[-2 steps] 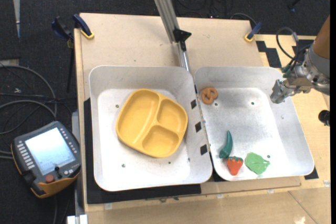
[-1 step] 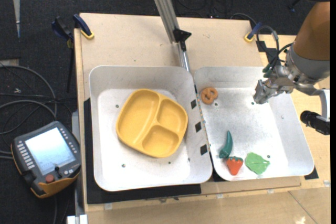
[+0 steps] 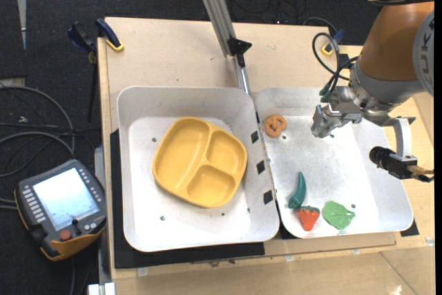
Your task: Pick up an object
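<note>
Fingers (image 3: 320,129) of the gripper (image 3: 322,126) looked drawn close together, with nothing between them. The gripper hung over the far part of the right bin (image 3: 387,214), on a grey arm (image 3: 397,52) with an orange band that reached in from the right. Near it, to its left, an orange ring-shaped toy (image 3: 275,125) lay by the bin's left wall. Three more objects sat well apart from the gripper at the bin's near edge: a teal pepper (image 3: 298,191), a red strawberry (image 3: 309,217) touching it, and a green leaf (image 3: 338,215) just beside. The left bin (image 3: 138,217) held a yellow three-compartment plate (image 3: 200,161). A grey-and-orange control pendant (image 3: 61,207) lay on the floor to the left
</note>
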Robot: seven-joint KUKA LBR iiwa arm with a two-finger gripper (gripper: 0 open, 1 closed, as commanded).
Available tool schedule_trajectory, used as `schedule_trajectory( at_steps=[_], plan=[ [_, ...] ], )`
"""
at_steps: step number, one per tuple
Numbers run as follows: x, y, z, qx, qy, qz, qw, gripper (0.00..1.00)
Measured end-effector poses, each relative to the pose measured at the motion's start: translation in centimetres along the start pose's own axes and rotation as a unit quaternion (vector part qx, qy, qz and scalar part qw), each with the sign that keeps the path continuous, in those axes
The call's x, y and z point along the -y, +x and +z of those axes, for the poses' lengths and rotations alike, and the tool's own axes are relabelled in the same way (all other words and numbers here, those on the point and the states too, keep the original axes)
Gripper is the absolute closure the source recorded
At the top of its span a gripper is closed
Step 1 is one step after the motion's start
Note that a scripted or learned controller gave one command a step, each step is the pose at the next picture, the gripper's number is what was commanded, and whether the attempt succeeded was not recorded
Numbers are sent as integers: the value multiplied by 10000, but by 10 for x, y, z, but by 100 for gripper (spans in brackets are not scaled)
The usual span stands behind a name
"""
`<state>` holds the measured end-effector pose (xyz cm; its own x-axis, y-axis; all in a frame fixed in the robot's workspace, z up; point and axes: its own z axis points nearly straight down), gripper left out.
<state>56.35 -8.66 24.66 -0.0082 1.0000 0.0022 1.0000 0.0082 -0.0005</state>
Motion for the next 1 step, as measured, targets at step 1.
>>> schedule_trajectory(
  at_steps=[1],
  plan=[
    [14,56,13,0,13,1,10000,100]
  ],
)
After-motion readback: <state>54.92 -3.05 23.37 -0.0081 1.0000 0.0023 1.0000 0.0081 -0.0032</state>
